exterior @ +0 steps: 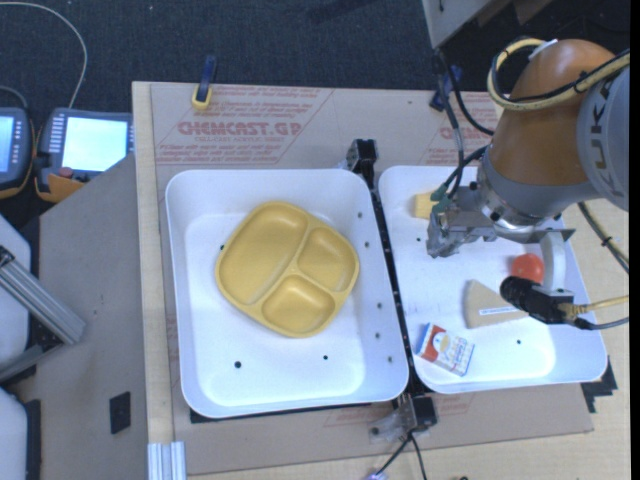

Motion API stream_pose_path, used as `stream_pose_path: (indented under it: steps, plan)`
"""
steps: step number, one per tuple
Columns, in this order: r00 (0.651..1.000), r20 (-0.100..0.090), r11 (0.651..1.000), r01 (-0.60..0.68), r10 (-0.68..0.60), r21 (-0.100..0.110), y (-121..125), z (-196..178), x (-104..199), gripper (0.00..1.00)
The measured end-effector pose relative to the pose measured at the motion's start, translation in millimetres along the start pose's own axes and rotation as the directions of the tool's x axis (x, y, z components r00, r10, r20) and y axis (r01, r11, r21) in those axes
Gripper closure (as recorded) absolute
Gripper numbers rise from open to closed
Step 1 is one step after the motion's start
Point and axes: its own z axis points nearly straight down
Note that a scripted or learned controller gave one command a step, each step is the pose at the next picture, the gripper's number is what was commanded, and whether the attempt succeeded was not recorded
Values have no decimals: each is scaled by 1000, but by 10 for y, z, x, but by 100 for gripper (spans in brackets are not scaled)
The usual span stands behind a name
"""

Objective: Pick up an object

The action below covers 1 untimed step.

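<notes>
On the worktop [150, 268], the left bin [190, 348] holds a yellow divided plate [288, 268]. My pincer [445, 240] hangs over the right bin [500, 368], above a pale wedge [492, 306], small printed card [444, 348], yellow block [427, 205] and orange ball [527, 266]; whether it is clenched, I cannot tell.

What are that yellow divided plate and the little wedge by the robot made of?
The plate looks like moulded plastic, matte to slightly glossy: even yellow colour and soft rounded compartment edges. The wedge looks like pale unfinished wood or foam: flat tan faces with no shine. The view leaves that open.
</notes>
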Motion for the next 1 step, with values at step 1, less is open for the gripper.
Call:
stream_pose_path:
  steps: [1]
  plan:
    - [1000, 0, 1000, 2, -2, -4, -61, -83, 552, 100]
